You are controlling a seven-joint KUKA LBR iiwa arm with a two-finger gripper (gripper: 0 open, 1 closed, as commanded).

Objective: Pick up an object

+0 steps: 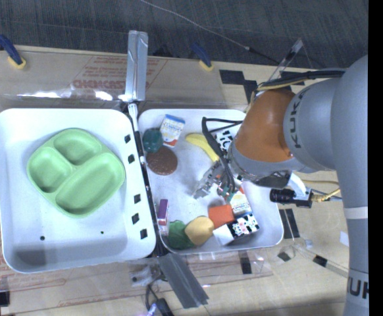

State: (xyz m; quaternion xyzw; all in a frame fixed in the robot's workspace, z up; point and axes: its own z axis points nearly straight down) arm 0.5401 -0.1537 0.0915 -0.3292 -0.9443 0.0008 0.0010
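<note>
One gripper [211, 183], low in the right bin [178, 118]; can't tell how its jaws are set. Closest grab looks like the orange block [220, 214], just near-right of the tips, with the yellow banana [203, 145] on the far side, lying diagonally.

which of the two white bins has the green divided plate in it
The left bin, away from the arm. It holds the green divided plate; the right bin holds a clutter of small objects where the pincer reaches.

A tan bench [60, 71] with 2 blue clamps [10, 51] stands over dark carpet [60, 5].
</note>
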